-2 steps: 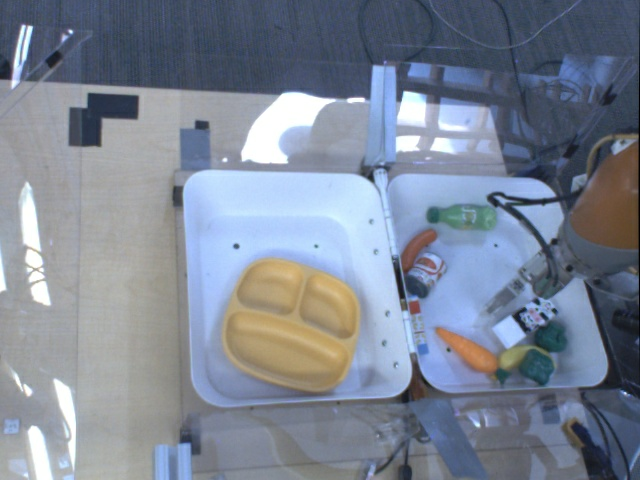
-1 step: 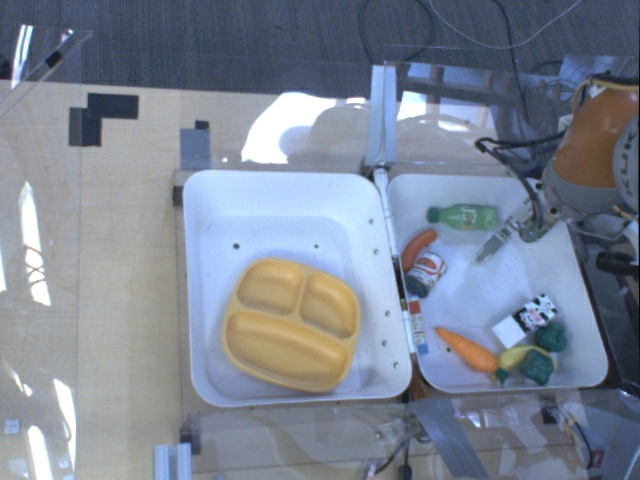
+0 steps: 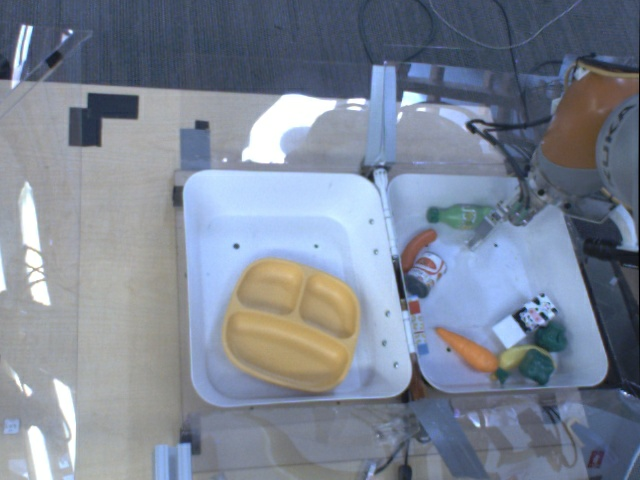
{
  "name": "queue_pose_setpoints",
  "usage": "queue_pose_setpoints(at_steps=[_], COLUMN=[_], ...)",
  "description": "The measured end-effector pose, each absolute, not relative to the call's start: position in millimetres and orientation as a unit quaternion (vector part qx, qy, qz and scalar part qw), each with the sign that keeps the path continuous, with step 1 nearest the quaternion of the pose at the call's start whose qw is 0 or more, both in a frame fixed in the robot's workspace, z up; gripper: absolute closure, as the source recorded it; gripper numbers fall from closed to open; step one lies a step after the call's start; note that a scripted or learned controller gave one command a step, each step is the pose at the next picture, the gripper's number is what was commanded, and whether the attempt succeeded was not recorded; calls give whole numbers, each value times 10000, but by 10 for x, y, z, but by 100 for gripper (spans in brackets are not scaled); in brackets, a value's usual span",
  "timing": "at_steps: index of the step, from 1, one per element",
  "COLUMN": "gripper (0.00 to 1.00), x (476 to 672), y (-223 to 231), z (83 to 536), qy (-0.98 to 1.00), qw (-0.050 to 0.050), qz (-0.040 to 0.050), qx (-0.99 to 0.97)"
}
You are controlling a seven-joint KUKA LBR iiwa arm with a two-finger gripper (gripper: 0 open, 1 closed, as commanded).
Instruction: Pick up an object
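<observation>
**While hanging low over right bin: claw beside green bottle**

Where lying: green clear plastic bottle [image 3: 460, 214] on its side at far end of the right shallow white bin [image 3: 583, 298], cap end toward the divider. Just beside it, on the arm's side: grey two-finger gripper [image 3: 482, 235], slanted down toward bin floor, tip close to bottle's near edge. Contact with bottle: cannot tell. Claw wide or narrow: cannot tell, too small and blurred. Nothing seen gripped.

Nearer the divider: red-orange sausage-shaped toy [image 3: 419, 245], lying aslant, touching or just above a small white-and-red can [image 3: 426, 270]. Toward near end of same bin: orange toy carrot [image 3: 467, 348], tip pointing at the divider. At near right corner, bunched together: black-and-white patterned block [image 3: 539, 312], white cube [image 3: 508, 331], two dark green lumpy toys [image 3: 549, 339] [image 3: 537, 368].

Across the divider: left shallow white bin [image 3: 205, 268], holding yellow three-compartment plastic tray [image 3: 292, 324], flat, tilted slightly off the bin's axis. Behind gripper, at right: grey arm with orange band [image 3: 578, 118].
</observation>
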State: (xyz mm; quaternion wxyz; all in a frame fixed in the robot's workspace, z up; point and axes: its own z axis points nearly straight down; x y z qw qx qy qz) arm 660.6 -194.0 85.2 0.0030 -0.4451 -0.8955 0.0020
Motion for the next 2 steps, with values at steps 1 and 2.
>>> queue_pose_setpoints(at_steps=[1, 2], gripper=[0, 0], x=[6633, 6669], y=[-1801, -1570], z=[850, 853], qy=[-8755, -8416], qw=[10, -18], qz=[59, 69], qx=[-4832, -5400])
